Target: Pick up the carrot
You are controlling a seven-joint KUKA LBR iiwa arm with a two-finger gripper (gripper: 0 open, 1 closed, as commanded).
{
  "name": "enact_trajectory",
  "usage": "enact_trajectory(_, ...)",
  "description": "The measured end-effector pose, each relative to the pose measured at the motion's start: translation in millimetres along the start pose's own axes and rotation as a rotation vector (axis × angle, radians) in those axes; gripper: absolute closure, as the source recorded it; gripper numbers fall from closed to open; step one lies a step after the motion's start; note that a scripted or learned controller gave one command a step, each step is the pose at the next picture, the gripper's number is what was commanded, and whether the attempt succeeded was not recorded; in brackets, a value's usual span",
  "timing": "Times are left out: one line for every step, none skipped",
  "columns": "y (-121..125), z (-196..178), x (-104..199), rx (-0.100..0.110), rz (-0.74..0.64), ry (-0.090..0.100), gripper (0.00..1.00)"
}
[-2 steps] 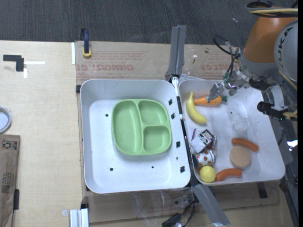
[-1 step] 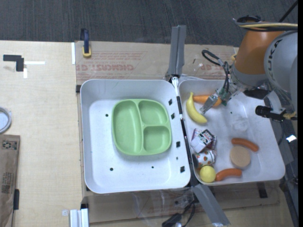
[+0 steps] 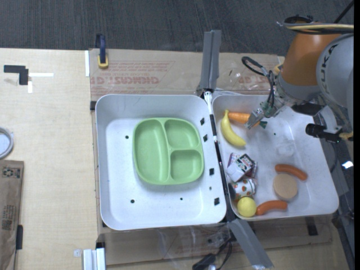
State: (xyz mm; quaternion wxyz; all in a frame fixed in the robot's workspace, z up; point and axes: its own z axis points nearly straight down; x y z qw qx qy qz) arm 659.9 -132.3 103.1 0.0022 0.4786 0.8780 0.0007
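Carrot (image 3: 239, 117) lies at far end of right bin (image 3: 315, 207), w/ the banana (image 3: 231, 130) just beside it, nearly touching. Tool (image 3: 260, 117) sits at carrot's right tip; can't tell if it's spread or pressed together, and no sign of carrot btwn its tips.

Risks, as I judge them:
- Contact is at the very tip, so the pinch could slip off the taper and the carrot rolls away.
- Banana so close: tool may nudge or grab it instead.
- Bin wall near on far side; carrot could get shoved vs. it.

Sausages (image 3: 291, 172), round patty (image 3: 286, 187), lemon (image 3: 246, 206) are well apart, no bother. Green plate (image 3: 168, 151) in left bin (image 3: 112, 207).
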Motion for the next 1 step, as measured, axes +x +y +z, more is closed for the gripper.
enact_trajectory(24.0, -89.3, 37.2, 0.002, 0.182, 0.001, 1.00)
